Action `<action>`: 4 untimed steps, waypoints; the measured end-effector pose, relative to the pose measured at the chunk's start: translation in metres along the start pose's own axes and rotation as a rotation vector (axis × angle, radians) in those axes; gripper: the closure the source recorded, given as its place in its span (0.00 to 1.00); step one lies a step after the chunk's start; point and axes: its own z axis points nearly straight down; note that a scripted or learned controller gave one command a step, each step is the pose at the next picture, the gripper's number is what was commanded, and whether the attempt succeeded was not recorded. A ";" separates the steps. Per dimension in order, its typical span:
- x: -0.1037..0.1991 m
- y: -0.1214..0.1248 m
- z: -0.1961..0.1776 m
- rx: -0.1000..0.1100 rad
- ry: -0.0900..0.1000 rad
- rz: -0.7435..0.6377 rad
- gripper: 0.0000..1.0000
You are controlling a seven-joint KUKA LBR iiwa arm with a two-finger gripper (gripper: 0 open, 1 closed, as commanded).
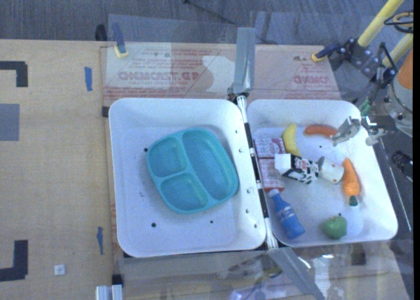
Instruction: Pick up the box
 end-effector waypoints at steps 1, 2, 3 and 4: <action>0.065 -0.027 0.080 -0.009 -0.006 0.069 0.00; 0.080 -0.064 0.094 -0.041 -0.029 0.121 0.00; 0.051 -0.001 0.110 -0.014 -0.004 0.059 0.00; 0.033 0.051 0.106 -0.003 -0.002 -0.102 0.00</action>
